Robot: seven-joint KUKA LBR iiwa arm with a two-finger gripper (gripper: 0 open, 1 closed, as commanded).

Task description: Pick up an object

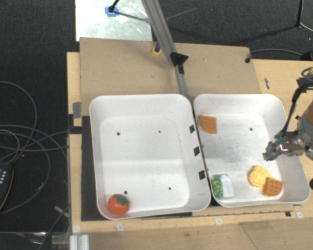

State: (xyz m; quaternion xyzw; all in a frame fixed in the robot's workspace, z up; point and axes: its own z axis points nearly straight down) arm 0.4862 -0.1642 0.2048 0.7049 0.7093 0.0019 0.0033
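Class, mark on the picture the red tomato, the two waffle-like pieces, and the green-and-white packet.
Round red tomato [118, 204]: camera view, middle of its red body.
Two yellow-orange waffle-like pieces [259, 176]: camera view, middle of the yellower piece.
Small green-and-white packet [221, 186]: camera view, its centre.

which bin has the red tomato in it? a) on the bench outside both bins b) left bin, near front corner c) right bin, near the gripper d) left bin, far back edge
b, since the tomato lies in the left bin at its near front corner, while the gripper is over the right bin, across from it.
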